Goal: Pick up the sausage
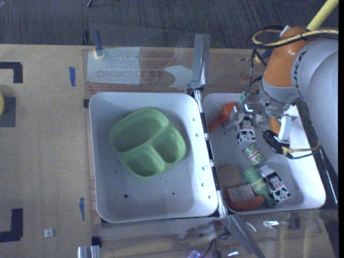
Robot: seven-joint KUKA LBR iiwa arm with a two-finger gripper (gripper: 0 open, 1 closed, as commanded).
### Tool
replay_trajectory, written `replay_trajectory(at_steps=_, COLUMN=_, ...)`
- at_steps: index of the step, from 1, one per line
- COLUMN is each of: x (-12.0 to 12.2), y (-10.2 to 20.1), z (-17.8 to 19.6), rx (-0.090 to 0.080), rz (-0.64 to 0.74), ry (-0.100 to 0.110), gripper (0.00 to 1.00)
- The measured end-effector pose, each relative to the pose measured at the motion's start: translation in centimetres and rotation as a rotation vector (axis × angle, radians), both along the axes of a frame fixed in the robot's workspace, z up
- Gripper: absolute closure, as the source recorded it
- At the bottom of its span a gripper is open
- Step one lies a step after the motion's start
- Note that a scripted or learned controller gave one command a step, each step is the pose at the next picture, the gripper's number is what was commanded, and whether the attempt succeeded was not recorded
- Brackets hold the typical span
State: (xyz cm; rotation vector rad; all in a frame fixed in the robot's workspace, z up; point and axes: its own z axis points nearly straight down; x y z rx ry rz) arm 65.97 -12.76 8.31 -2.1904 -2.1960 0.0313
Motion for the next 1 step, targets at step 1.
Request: replay_trajectory(at_steps=1, x=0.00, y=0.00, z=0.00, rx=-0.001, rz=0.000, ry=0.000, gripper=0.00)
